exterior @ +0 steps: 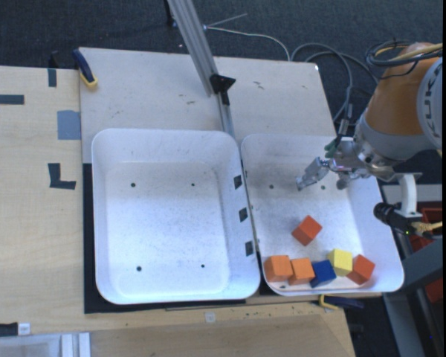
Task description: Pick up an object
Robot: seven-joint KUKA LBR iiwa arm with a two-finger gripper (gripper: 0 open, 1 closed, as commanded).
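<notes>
Two shallow white plastic bins side by side on the pale wooden table [30,199], most likely so blocks can go from one to the other. Left white bin [104,199] showing just a speckled floor. Right white bin [282,158] holding all the small cube blocks, so that is the place to pick from. One orange-red cube [307,230] sitting alone near the middle, turned a little, well apart from the rest, with free room on every side, so probably the easiest to grab. Five more pushed up against the near wall: an orange cube [278,266] touching a second orange cube [302,271], then a blue cube [322,273], a yellow cube [341,260] and a red cube [361,269], packed close, so likely hard to fit fingers around. Grey arm with an orange band [401,106] reaching in from the right, with its metal two-finger hand [312,175] tilted down and to the left, over the far half of the right bin, above bare floor. Nothing between the fingers. Open or closed too small and blurry to tell. Not yet over any block; lone orange-red cube nearest, a bit closer to the front. Grey metal pole [197,39] slanting over the back of the table, probably holding the camera gear
</notes>
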